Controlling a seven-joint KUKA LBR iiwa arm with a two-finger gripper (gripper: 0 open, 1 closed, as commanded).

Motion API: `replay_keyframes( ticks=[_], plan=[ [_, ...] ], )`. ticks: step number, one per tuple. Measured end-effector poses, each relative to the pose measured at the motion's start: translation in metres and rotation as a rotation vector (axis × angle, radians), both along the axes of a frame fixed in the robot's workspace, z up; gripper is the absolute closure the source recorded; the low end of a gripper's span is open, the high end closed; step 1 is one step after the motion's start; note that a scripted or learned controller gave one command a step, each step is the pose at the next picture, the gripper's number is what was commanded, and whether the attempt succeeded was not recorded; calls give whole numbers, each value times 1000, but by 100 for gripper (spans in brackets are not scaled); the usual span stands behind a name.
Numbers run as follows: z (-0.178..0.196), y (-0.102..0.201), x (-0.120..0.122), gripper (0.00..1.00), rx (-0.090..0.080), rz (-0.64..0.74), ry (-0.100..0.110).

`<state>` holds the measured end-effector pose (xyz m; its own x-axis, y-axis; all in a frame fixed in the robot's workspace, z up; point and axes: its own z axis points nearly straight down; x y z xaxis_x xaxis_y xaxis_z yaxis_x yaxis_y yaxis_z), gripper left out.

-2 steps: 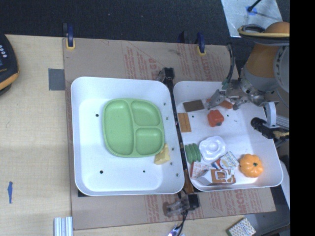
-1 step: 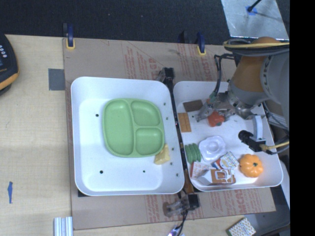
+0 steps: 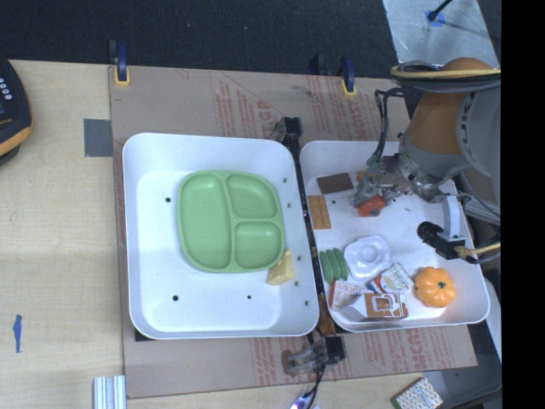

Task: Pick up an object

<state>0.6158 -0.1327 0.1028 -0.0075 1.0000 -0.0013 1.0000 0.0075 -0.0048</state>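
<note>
**White bins, with the arm working over the right one**

White and shallow, the left bin is holding a pale green sectioned plastic plate, with a small yellow scrap lying just beside the plate's lower right corner.

You are seeing the grey arm with its orange band reaching down into the upper part of the right bin. Its gripper is sitting low over a small red-orange object; whether anything is being held you cannot tell.

Along that bin's lower edge, an orange toy pumpkin is resting near a white round lidded cup, a green ridged piece and some printed packets. A dark brown flat block is lying left of the gripper.
</note>
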Motion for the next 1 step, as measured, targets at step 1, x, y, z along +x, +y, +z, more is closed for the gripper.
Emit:
replay_keyframes(
  ticks=[1],
  plan=[
    [95,62,-32,100,3,2,-9]
  ],
)
